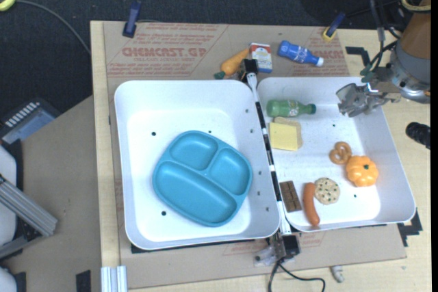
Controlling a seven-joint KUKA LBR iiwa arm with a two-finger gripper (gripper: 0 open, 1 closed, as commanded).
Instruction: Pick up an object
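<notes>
My gripper [350, 103] hangs over the far right part of the right bin [390, 147], with nothing seen between its fingers. In that bin lie a green bottle [290, 108], a yellow cheese block [285, 135], a pretzel [339, 152], an orange pumpkin [361, 171], a cookie [326, 191], a hot dog [311, 204] and a brown chocolate bar [290, 195]. The green bottle lies to the gripper's left, apart from it.
A blue divided plate [202, 177] fills much of the left bin [137, 120]. Behind the bins on the board lie a carrot [235, 62], a small carton [261, 57] and a blue bottle [300, 54]. Blue clamps [131, 20] hold the board's far edge.
</notes>
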